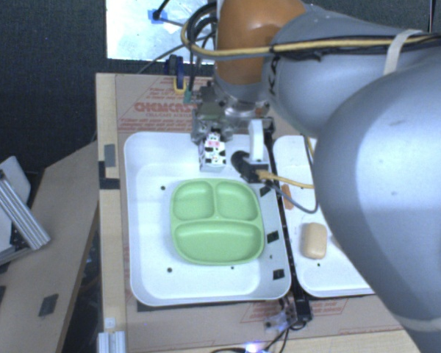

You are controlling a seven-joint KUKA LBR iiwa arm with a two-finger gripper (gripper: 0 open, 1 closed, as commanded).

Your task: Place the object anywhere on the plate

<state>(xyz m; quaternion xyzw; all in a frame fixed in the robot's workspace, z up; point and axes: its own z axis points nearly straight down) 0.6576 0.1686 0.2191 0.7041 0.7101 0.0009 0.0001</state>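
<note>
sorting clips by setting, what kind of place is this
Probably a robotics lab test bench: a big grey arm reaches over two white bins, one holding a green plate, with cables and a cardboard sheet under them.

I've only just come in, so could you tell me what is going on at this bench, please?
The grey arm's gripper hangs over the far end of the left white bin, just beyond the green three-compartment plastic plate. A small white block with coloured markings sits at its tip; whether it is gripped is unclear. A tan oblong object lies in the right white bin. Nothing lies on the plate.
</note>
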